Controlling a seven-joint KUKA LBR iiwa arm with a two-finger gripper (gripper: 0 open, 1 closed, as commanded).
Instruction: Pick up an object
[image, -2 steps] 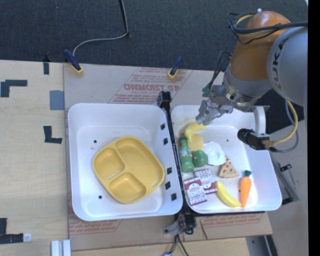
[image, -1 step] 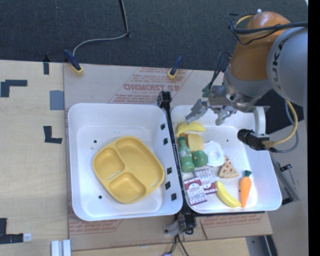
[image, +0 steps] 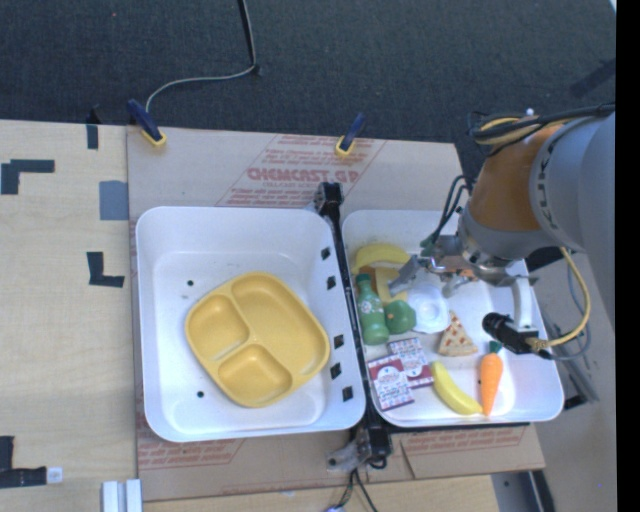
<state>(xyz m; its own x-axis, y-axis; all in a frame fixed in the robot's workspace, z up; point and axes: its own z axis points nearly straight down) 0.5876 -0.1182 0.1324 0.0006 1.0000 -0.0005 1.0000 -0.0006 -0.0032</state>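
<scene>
My gripper (image: 428, 277) hangs over the upper middle of the right bin (image: 545, 405), open, with nothing visible between its fingers. Its left finger (image: 402, 277) points toward a yellow curved piece (image: 376, 256) at the bin's upper left. Just below the gripper lies a white round object (image: 431, 312). Left of that sit green toy pieces (image: 378, 316). Further down are a pizza slice (image: 457, 339), a red and white box (image: 394, 373), a yellow banana (image: 455, 391) and an orange carrot (image: 490, 380).
The left bin (image: 160, 250) holds a yellow divided plate (image: 257, 338). A black divider with clips (image: 340, 290) runs between the bins. The grey arm with its orange band (image: 510, 195) reaches in from the right, with a black cable (image: 575, 320) looping beside it.
</scene>
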